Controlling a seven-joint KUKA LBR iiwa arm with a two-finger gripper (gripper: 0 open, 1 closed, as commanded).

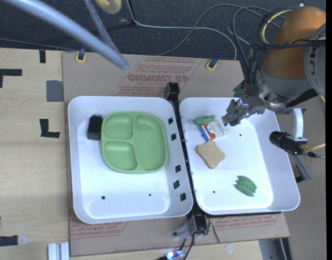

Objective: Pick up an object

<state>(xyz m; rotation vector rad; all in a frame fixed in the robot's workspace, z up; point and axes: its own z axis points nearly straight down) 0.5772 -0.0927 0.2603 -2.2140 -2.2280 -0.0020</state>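
Note:
My gripper point(232, 116) hangs over the upper middle of the right bin point(274, 196), just right of a small red, white and blue packet point(214, 129). A green pod point(204, 120) lies left of the packet near the bin's top edge. A slice of toast point(210, 155) rests in the bin's middle left. A green leafy piece point(245, 185) sits toward the lower right. Nothing shows between the dark fingers.
The left bin point(87, 199) holds a green divided plate point(135, 142) and a small black block point(94, 127) at its left. A black divider point(180, 161) runs between the bins. Cables trail behind the bins at the top.

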